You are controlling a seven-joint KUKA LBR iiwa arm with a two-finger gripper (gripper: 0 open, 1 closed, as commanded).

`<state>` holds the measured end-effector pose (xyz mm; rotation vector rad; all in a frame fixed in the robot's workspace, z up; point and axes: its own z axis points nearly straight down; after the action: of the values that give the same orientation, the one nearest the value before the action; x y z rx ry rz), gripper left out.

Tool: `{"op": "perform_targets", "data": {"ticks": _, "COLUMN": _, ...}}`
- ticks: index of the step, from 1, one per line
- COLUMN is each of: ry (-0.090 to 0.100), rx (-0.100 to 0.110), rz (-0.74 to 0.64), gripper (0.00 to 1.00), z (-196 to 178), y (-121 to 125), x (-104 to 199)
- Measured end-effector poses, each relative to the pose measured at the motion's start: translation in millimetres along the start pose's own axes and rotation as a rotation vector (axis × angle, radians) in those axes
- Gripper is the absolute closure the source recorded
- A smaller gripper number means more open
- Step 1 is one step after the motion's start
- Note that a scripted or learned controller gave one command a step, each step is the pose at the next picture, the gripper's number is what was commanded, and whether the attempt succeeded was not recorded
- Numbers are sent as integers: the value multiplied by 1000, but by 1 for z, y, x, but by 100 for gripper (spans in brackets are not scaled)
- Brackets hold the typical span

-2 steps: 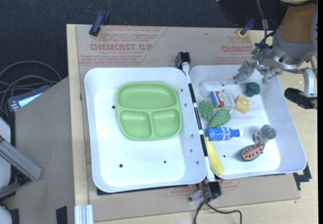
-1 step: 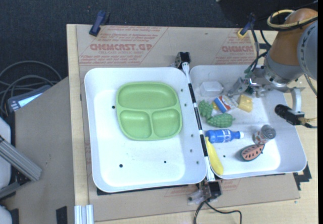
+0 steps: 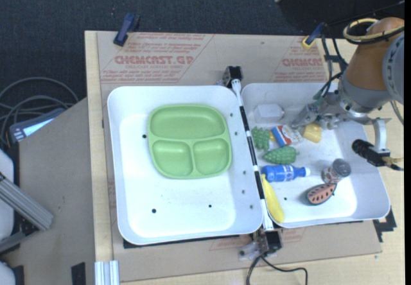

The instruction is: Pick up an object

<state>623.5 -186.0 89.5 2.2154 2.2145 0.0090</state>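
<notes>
- worktop (image 3: 96, 149): pale board with red printed lettering, carrying two shallow white bins side by side.
- left bin (image 3: 128, 200): holds a green divided tray (image 3: 190, 140), three compartments, lying flat toward the far half.
- right bin (image 3: 366, 203): holds the loose objects, listed below.
- white block (image 3: 269, 112): near the far left corner of the right bin.
- green knobbly items (image 3: 270, 146): two, beside the divider, one just behind the other.
- small red, white and blue packet (image 3: 280, 135): between the green items and the gripper.
- yellow block (image 3: 313, 133): just beside the gripper, perhaps touching it.
- blue bottle (image 3: 286, 173): on its side, white cap pointing right.
- banana (image 3: 272, 199): along the divider, near front edge.
- orange patterned object (image 3: 320, 194): front centre, shape unclear.
- small grey round piece (image 3: 340, 167): just behind the orange object.
- gripper (image 3: 310, 120): low over the far part of the right bin, orange-banded arm behind it; jaws too cluttered to read, cannot tell if open or closed.
- task status: judged not done; every object rests in the bin, nothing is seen lifted. grasp and raise remain.
</notes>
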Motion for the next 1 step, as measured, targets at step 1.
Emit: {"op": "perform_targets", "data": {"ticks": 1, "ry": 0, "rx": 2, "rz": 1, "gripper": 100, "z": -8, "y": -1, "x": 0}}
